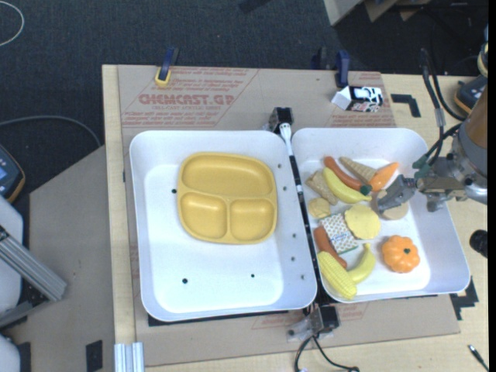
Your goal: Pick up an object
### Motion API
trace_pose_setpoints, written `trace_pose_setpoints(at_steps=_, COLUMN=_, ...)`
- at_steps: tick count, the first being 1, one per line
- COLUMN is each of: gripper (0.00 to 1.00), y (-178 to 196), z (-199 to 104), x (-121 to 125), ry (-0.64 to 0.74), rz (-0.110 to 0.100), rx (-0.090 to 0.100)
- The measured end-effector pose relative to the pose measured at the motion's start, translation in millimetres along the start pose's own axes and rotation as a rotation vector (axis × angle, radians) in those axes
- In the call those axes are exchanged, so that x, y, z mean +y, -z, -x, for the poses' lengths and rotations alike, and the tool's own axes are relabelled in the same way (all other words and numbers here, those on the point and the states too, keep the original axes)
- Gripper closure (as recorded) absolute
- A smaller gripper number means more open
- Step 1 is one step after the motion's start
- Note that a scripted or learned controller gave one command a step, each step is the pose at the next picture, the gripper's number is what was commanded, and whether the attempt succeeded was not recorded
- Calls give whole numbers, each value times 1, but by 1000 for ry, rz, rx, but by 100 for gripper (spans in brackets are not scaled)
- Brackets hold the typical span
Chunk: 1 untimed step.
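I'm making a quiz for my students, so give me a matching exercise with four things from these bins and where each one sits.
Things:
1. yellow divided plate
2. orange pumpkin
3. gripper
4. corn cob

Places:
A. front edge of the right bin
B. left bin
C. right bin, near its right side
D. over the middle of the right bin's pile

Pairs: 1-B, 2-C, 3-D, 4-A

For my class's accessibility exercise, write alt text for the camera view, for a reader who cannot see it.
A grey robot arm reaches in from the right, its tool low over a pile of toy food in the right white bin, among it a banana, a carrot and a small pumpkin. The left white bin holds a yellow divided plate.
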<state>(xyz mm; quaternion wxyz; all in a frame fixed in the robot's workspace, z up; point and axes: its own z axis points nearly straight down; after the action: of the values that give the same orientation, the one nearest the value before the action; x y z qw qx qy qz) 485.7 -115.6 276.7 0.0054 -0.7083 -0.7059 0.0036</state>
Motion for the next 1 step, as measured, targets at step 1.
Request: trace_pose_setpoints(at_steps=1, gripper=0, y=6, z=0, x=2, ry=3, rz=12, rx=-2)
